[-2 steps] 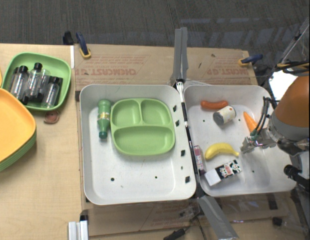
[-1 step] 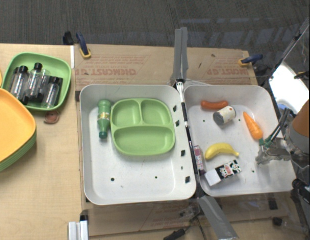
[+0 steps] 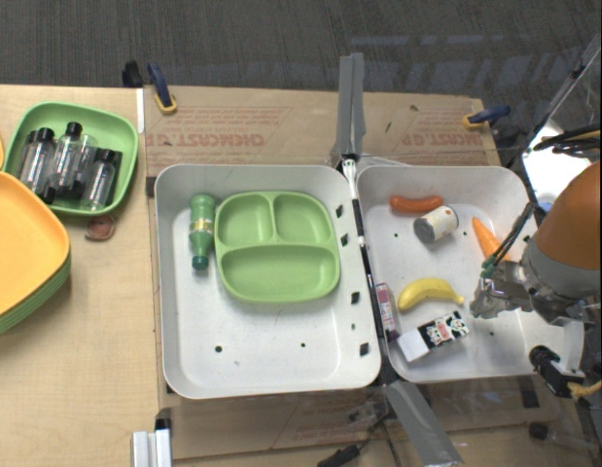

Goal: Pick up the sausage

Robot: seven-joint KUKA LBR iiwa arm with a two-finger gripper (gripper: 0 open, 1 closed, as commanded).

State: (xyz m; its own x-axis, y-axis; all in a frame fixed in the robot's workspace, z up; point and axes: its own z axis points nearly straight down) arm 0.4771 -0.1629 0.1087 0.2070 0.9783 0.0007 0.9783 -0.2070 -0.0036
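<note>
- The sausage [image 3: 416, 203] lies in the right bin [image 3: 417, 180], near its far edge and toward the far-left corner, resting flat and untouched.
- Just beside it, toward the bin's middle, a small grey can [image 3: 436, 225] lies on its side.
- A carrot [image 3: 486, 237] lies at a slant near the right edge of the same bin, partly behind the arm's cables.
- A banana [image 3: 430, 293] rests near the middle of the right bin, and a small black-and-white carton [image 3: 433, 337] lies nearer the front edge, toward the front-left corner.
- A thin pink item [image 3: 385, 306] lies along the left edge of the right bin; what it is cannot be told.
- The gripper [image 3: 487, 298] hovers over the right half of the right bin, well apart from the sausage and nearer the banana and the carton; whether its fingers are apart or together cannot be told.
- The arm [image 3: 576, 232] enters over the bin's right edge.
- The left bin [image 3: 266, 353] holds a green divided plate [image 3: 276, 245] in its far half, with a green bottle [image 3: 201, 229] lying just beside the plate, along the bin's left edge.
- On the bench's left side, a green tray [image 3: 28, 124] holds dark vials [image 3: 67, 165], and orange plates [image 3: 23, 256] are stacked at the left edge.
</note>
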